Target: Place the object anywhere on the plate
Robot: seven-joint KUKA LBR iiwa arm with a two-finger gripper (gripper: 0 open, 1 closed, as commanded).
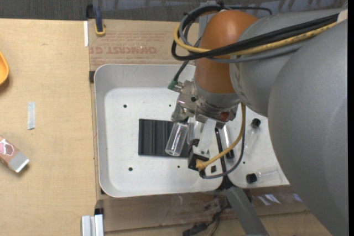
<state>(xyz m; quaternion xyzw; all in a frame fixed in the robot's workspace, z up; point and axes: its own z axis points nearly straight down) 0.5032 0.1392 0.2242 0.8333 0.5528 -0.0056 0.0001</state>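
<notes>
A black ribbed plate (pixel 156 137) lies flat in the middle of the white bin (pixel 110 119), with the gripper (pixel 185 141) over its right edge.

A clear, glassy piece (pixel 177 140) at the gripper's tip overlaps the plate's right end; whether this is the object or a finger, and whether the fingers are apart or together, I cannot tell. The grey arm (pixel 287 74) with its orange band (pixel 221 52) rises right of the plate. Left of the bin, on the tan bench (pixel 44 63), lie a small grey strip (pixel 31 116) and a pink-and-white packet (pixel 12 155).
</notes>
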